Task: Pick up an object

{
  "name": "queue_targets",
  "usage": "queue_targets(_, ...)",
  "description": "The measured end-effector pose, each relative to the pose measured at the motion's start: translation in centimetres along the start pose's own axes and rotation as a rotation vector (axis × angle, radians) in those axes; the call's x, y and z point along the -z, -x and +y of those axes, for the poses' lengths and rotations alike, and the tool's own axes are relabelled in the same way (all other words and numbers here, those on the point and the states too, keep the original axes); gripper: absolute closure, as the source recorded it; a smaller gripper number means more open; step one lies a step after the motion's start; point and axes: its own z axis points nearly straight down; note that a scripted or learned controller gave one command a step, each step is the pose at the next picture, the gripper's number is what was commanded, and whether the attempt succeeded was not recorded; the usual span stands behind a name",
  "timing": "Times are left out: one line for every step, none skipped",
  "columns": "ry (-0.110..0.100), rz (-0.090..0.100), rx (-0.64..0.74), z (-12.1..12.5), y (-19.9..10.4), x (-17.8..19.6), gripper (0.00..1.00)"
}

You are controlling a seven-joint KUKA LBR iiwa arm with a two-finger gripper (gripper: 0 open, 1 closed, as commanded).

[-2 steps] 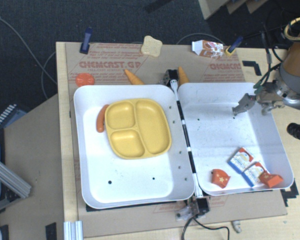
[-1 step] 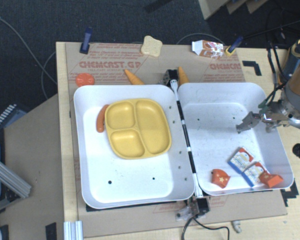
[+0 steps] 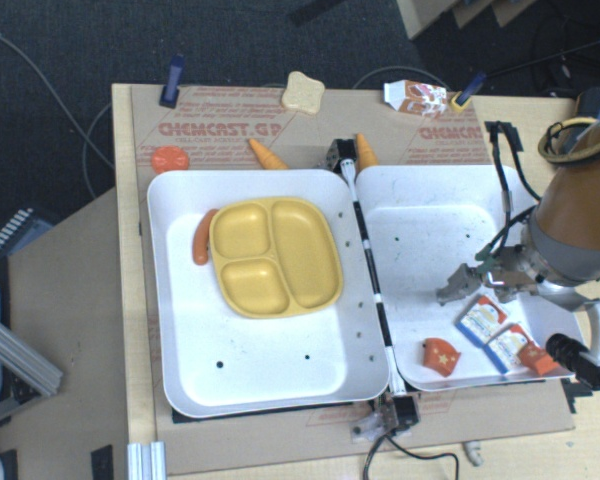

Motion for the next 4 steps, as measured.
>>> queue_targets(-0.001, 0.000, -0.001, 0.0, -2.1, -6.9, 0.00)
queue_targets(0.005, -0.003, -0.001, 7.0, 1.9, -0.2, 0.00)
queue_targets(0.000, 0.000, -0.001, 1.0, 1.9, 0.1, 0.00)
queue_targets(0.003, -0.003, -0.002, 0.7, 7.9, -0.9, 0.00)
